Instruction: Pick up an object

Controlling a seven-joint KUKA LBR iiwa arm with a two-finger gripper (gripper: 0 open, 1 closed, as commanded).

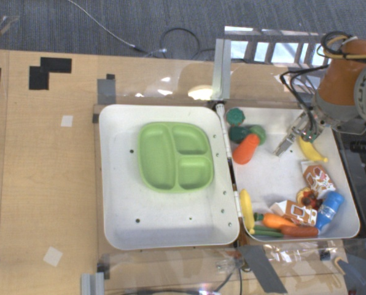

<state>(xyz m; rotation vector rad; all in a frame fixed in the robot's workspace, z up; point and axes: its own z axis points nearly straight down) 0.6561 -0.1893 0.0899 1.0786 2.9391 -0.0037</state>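
My gripper hangs low over the far right part of the right bin, below the orange wrist band. Its fingers point down and to the left and stand apart, with nothing between them. A yellow banana lies just right of the fingertips, close to one finger. An orange-red vegetable and two green pieces lie to the left, at the bin's far left corner. Bare bin floor lies under the left fingertip.
The left bin holds a green divided plate. Along the right bin's near edge lie a small yellow piece, a carrot, a red chili, a carton, a snack packet and a blue bottle.
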